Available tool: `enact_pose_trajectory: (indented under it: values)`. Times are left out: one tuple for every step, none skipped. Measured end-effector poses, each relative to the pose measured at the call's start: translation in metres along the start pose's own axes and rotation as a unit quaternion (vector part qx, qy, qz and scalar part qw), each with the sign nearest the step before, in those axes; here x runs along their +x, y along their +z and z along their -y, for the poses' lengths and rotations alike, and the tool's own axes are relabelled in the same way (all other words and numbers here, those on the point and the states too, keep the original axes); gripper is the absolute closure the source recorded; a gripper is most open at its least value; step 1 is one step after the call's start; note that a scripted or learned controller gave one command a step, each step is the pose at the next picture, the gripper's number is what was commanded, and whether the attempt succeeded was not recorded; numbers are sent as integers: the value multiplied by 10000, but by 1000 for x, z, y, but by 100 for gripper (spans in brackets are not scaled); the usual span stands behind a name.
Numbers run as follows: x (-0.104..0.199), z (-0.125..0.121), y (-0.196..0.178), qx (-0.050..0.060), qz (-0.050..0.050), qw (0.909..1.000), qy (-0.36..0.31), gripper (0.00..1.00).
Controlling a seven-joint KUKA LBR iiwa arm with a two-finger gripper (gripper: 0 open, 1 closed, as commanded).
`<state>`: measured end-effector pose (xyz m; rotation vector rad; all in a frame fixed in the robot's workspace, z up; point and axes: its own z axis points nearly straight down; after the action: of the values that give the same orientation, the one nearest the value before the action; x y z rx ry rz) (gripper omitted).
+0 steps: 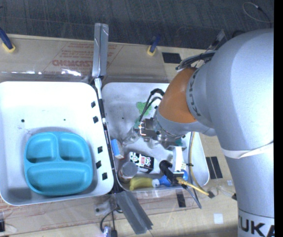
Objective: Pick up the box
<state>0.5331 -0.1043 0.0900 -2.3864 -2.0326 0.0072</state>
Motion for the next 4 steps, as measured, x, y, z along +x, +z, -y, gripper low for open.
enact_pose_trajectory:
  values:
    - [1,1,-9,17,-3,10000,-15,100]
    - [8,36,0,-3,-5,9901,1403,100]
    - [74,24,-101,-13,-11,9315,3638,100]
    - [181,69,-99,5,2,8946,4468,100]
